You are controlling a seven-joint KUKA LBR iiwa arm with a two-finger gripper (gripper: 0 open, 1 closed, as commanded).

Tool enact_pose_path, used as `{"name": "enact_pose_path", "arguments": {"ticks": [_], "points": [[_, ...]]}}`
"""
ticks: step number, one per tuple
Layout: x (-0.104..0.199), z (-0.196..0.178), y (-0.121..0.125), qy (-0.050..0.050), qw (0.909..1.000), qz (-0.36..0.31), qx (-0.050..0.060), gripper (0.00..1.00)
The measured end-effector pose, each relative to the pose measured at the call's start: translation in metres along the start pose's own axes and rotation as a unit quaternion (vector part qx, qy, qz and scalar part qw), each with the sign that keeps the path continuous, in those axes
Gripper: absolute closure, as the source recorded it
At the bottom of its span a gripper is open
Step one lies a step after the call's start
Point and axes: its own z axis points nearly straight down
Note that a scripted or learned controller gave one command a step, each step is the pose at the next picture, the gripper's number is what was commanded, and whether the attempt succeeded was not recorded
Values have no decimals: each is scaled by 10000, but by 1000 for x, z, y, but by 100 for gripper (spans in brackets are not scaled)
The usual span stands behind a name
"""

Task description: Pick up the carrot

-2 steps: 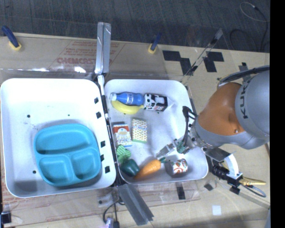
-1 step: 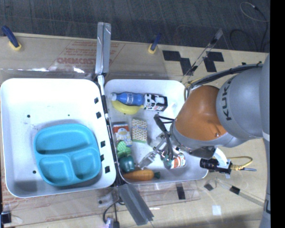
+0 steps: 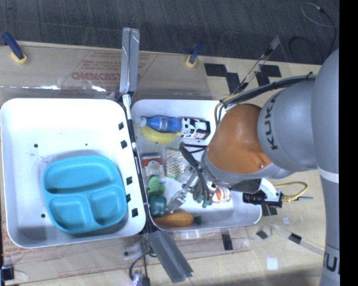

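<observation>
The carrot lies at the near edge of the right bin, tucked against its front wall, with its long axis running left to right, roughly along that wall. Just to its upper left sits a dark green thing, almost touching it, and further up the bin are a yellow banana and a blue bottle, well clear of it.

The gripper hangs over the middle of that bin, reached in from the right under the big orange band of the arm. From where it is, the carrot lies down and a little to the left, near but not under the fingers. Those fingers are a tangle of thin metal over a cluttered floor, and I cannot tell whether they are spread or pressed together; nothing I can see sits between them.

So I'd judge the move turns on coming toward the front wall and setting the fingers across the carrot's short width. The wall close behind it leaves little room there.

The left bin holds a blue tray.
</observation>
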Motion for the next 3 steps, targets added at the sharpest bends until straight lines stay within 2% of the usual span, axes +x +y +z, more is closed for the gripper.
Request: {"name": "enact_pose_path", "arguments": {"ticks": [1, 2, 3], "points": [[-13, -37, -33, 14, 9828, -1848, -49, 0], [10, -10, 12, -103, 9412, -3376, -76, 0], [11, -31, 16, 1, 8996, -4368, -57, 0]]}}
